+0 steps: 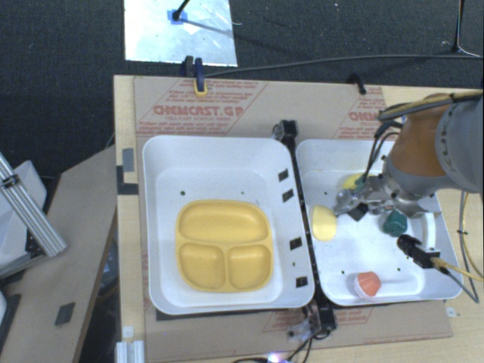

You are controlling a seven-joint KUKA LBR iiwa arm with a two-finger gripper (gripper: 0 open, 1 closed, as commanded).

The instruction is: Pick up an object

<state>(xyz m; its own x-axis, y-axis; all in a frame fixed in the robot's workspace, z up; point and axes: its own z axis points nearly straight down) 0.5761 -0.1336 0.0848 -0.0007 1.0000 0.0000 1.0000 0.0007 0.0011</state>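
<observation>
Reaching into the right-hand bin, gripper low among small objects

Largest in view is the bench [227, 100], topped with a printed brown sheet that bears both bins side by side. The left bin [162, 203], as the camera sees it, holds a yellow compartment tray [224, 244] with one wide section at the far side and two smaller ones nearer the camera; it lies flat near the bin's middle.

The right bin [325, 165] holds the loose objects. The grey arm [446, 150], with its orange band, comes in from the right and bends down over this bin's far right part. Its gripper [349, 203] sits low towards the bin's middle, and I cannot tell whether it is released or clenched, or whether it grasps anything.

A pale yellow rounded object [324, 223] lies just beside the gripper, close to the wall shared with the left bin. A teal object [394, 222] rests under the wrist, to the gripper's right in the view. An orange and white object [368, 283] lies near the bin's front edge, well apart from the gripper. A bright yellow object [352, 181] shows just behind the gripper, partly hidden.
</observation>
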